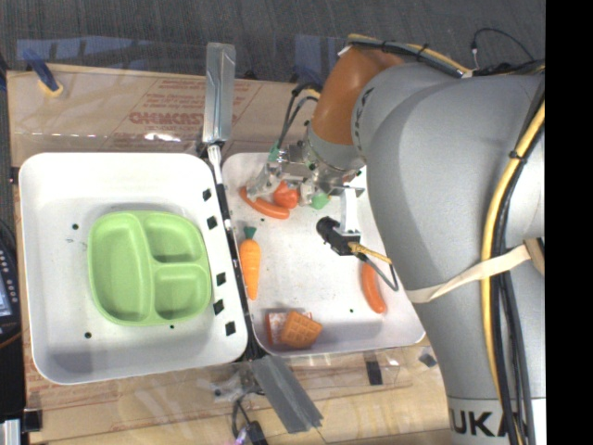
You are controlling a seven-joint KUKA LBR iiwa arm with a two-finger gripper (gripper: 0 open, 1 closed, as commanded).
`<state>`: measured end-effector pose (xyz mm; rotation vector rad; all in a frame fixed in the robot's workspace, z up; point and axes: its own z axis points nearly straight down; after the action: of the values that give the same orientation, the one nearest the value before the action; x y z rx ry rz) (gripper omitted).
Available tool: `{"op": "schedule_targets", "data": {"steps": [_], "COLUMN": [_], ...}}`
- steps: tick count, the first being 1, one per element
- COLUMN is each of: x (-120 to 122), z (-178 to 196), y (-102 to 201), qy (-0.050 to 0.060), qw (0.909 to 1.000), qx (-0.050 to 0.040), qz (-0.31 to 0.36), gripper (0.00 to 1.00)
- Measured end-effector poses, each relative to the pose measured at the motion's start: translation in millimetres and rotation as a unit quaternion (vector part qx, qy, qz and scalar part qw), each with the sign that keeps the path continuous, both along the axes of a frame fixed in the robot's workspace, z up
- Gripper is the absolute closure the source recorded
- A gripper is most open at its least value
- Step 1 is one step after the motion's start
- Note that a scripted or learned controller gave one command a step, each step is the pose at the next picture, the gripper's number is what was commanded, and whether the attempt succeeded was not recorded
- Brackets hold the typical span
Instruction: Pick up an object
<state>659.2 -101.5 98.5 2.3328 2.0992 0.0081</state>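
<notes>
The gripper (298, 176) hangs low in the right bin (301, 276), just past the carrot (249, 260). I cannot tell if it is apart or together. Close under it, beyond the carrot's top, a long red-orange toy (266, 206) touches a round red one (286, 196). A waffle (295, 328) lies below the carrot. An orange sausage (372, 289) lies to the carrot's right, and a green plate (148, 267) to its left.
</notes>
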Motion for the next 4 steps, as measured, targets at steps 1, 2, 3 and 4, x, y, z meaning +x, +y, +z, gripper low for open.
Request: {"op": "schedule_targets", "data": {"steps": [1, 2, 3, 4], "x": [-2, -5, -2, -3], "z": [-6, 4, 95, 93], "y": [8, 9, 41, 69], "qy": [0.005, 0.013, 0.002, 0.005], "qw": [0.9997, 0.9996, 0.9896, 0.9936], "qx": [0.0002, 0.0014, -0.0012, -0.0005], "qz": [0.022, 0.025, 0.144, 0.113], "gripper": [0.00, 1.00, 1.00, 1.00]}}
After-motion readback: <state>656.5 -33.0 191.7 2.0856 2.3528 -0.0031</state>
